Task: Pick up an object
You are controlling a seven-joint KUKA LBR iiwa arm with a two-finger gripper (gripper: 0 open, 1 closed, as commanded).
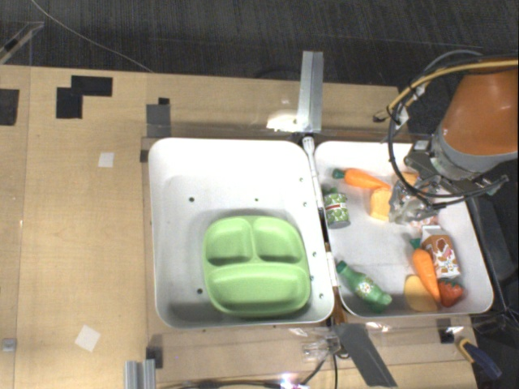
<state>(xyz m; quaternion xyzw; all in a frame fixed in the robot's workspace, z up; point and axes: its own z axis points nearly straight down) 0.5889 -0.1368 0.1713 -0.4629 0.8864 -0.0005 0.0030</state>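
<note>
The grey arm with its orange band [485, 118] leans in from the right over the far part of the right-hand white bin [365, 254]. Its two-finger gripper [408, 207] hangs low among the toys there, a blur of metal and cable, and from here I cannot tell whether it is parted or pressed together, or whether anything sits in it.

Just left of the gripper lies a pale yellow block of toy food [379, 204], close enough to look as if it touches. Beyond that, towards the far wall, an orange plastic carrot with a green top [362, 178] lies on its side. A small green-labelled can [336, 207] stands against the left wall of this bin.

Nearer to me, a green plastic bottle [364, 287] lies tilted in the near left corner. On the right side a small printed carton [442, 254] rests beside a second orange carrot [425, 272], with a yellow-orange rounded piece [418, 295] and a red piece [452, 293] at the near wall.

The left-hand white bin [186, 177] holds a light green divided plastic tray [256, 265], sitting towards its near side.
</note>
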